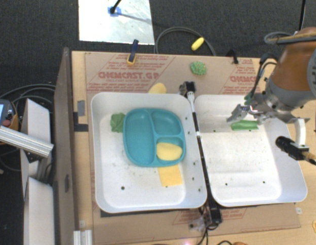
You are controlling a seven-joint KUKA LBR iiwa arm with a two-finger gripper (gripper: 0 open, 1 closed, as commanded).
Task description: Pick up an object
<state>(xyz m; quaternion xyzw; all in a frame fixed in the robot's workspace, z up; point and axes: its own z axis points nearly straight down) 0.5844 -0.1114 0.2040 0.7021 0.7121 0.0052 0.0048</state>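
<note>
My gripper (243,114) hangs over the far part of the right bin (249,188), on the grey arm with its orange band. Right below its fingertips a green oblong object (244,125) lies flat on the bin floor, partly covered by the gripper. The fingers stand just above or touching it; I cannot tell which. In the left bin (104,188) sits a teal divided plate (142,137) with a yellow piece (168,150) in its lower right compartment. A flat yellow slice (170,176) lies in front of the plate. A green leafy piece (117,121) lies at the plate's left edge.
On the cardboard behind the bins lie a round green item (198,68), a yellow piece (158,89) and a small yellow object (198,44). A black divider (197,137) runs between the bins. A black fitting (288,147) sticks out by the right bin's rim.
</note>
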